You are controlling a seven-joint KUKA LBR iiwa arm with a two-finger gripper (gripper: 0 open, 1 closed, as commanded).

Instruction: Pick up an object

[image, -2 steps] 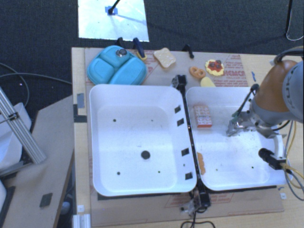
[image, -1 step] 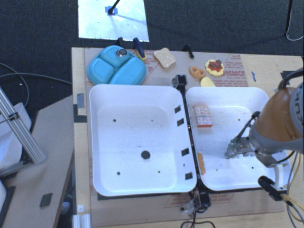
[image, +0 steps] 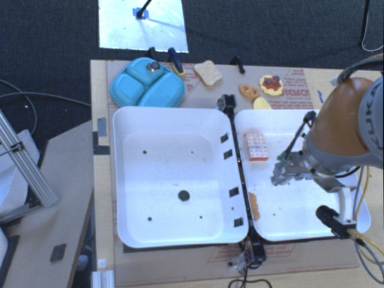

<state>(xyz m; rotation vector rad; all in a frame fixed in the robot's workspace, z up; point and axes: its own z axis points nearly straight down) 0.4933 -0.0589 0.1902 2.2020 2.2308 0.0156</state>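
Observation:
A pink and white carton (image: 257,146) lies in the right bin (image: 288,224) near its far left corner. A small orange snack (image: 254,206) rests against that bin's left wall, nearer the front. My gripper (image: 283,174) hangs over the middle of the right bin, to the right of the carton and a little nearer the front. Nothing shows in its grasp. The grey arm with its orange band (image: 341,120) reaches in from the right and hides part of the bin floor. A small dark round piece (image: 183,195) sits on the floor of the left bin (image: 132,221).
Behind the bins on the bench lie a blue sectioned plate (image: 147,85), a toast slice (image: 208,72), a pretzel (image: 249,91), a berry tart (image: 271,84) and a yellow piece (image: 261,104). A black-clipped divider (image: 239,167) separates the bins.

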